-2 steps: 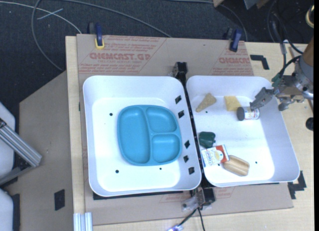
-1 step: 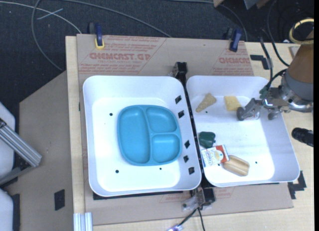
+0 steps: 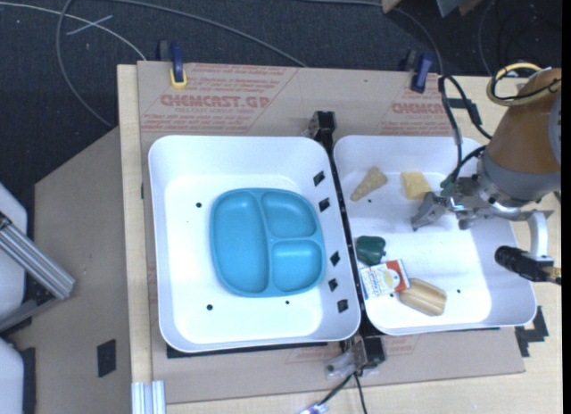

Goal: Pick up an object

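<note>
In the right bin lie a tan wedge, a yellow chunk, a dark green piece, a red and white packet and a tan bread roll. My gripper hangs over the middle of this bin, just below and to the right of the yellow chunk. Nothing shows in its grasp. The arm's orange band sits above it at the right edge.
The left bin holds a blue divided plate. A black divider with clips runs between the bins. Cables trail along the arm at the back right.
</note>
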Available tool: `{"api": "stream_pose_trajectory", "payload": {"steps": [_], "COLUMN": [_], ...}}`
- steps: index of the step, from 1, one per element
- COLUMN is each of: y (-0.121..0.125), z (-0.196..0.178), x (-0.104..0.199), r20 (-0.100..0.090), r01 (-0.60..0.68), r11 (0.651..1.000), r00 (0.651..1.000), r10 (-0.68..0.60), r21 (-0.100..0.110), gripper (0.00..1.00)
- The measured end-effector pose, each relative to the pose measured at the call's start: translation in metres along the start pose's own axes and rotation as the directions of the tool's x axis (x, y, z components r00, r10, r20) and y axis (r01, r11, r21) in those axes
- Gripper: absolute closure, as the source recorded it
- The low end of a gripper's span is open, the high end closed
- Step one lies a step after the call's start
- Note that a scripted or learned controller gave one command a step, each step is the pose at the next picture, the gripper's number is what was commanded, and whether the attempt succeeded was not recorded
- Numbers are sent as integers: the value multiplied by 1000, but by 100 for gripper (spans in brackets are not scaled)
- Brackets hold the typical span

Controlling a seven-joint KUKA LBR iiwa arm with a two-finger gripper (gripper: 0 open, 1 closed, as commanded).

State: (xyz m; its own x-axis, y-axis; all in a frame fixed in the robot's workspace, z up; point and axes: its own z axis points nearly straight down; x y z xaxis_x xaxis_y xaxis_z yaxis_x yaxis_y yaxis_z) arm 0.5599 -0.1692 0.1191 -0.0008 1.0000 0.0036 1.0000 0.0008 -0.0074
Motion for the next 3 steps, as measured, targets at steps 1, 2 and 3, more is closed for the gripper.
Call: {"api": "stream_pose_trajectory", "payload": {"steps": [1, 2, 3], "y": [0, 1, -1], "z": [36, 23, -21], "x": [1, 0, 0], "r20": [1, 2, 5], "r01": [-1, -1, 0], "r11": [1000, 1000, 1000], "r00": [1000, 1000, 1000], "r10": [1, 1, 0], "r21": [-3, -7, -12], "gripper": [0, 100, 100]}}
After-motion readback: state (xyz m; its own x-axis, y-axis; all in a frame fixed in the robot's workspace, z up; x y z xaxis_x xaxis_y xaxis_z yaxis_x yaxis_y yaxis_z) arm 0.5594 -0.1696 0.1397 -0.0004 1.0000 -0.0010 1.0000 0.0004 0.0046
